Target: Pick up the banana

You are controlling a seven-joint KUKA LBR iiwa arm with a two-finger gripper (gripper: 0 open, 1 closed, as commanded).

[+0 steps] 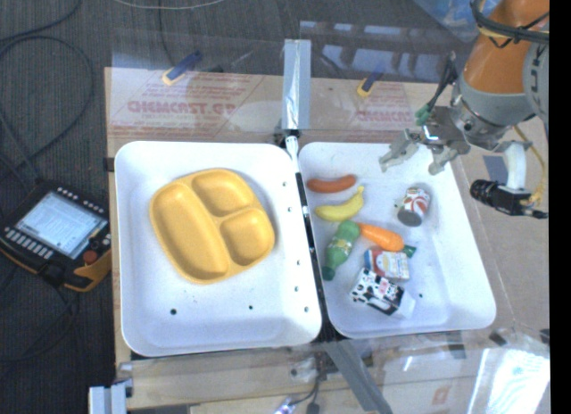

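Camera view: we see two shallow white bins side by side on the surface. The left white bin (143,314) carries a yellow plastic divided plate (212,223) with three compartments, lying toward the bin's middle and far side.

In the right white bin (455,292), the curved yellow banana (341,208) lies near the left edge, in the far half of the bin. Just beyond it, toward the far edge, lies an orange-red sausage (331,184), close to the banana but apart from it. On the near side of the banana we find a green plastic bottle (340,247) lying tilted, and just to its right an orange carrot with a green tip (384,237). Near the bin's near edge sit a small red-and-white packet (388,265) and a black-and-white spotted carton (376,293), touching each other. A small red-and-white can (412,206) lies toward the right edge.

The grey arm with the orange band (508,37) reaches in from the right. Its two-finger gripper (415,155) hangs over the bin's far right corner, well apart from the banana. The jaws are spread wide, with nothing between them.
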